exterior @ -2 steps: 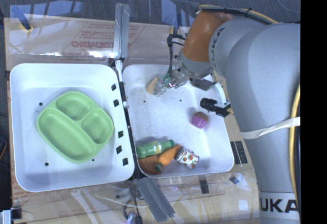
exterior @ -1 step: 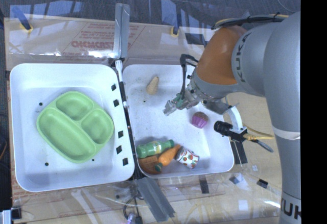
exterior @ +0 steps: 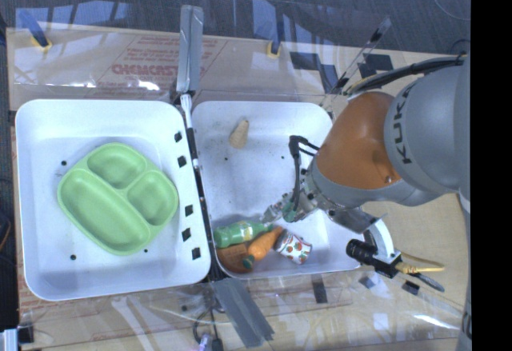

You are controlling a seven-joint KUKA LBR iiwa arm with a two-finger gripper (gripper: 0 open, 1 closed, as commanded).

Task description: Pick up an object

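Camera view, looking down at a slant, is shared by two white bins set side by side on the tabletop point(exterior: 96, 61): the left bin point(exterior: 32, 181) at frame left carries a green divided plate point(exterior: 117, 197), and the right bin point(exterior: 210, 121) at frame centre carries the loose items. A small cluster is gathered in the lower part of the right bin: a green bottle point(exterior: 240, 231), an orange carrot point(exterior: 262, 245) just beside it, a brown piece point(exterior: 232, 261) beneath them, and a patterned cup point(exterior: 294, 248) lying on its side to their right. A tan, bread-like piece point(exterior: 239, 132) is seen well apart, near the bin's upper wall. The tool point(exterior: 286, 210) is lowered just above the cluster, close to the bottle's right end and the carrot. Whether it is open or closed cannot be told, and nothing can be seen to be held by it. For the step to be done well, one item should be singled out and the tool centred over it, since the crowded neighbours could be nudged aside or caught together; the isolated tan piece is judged an easier target.
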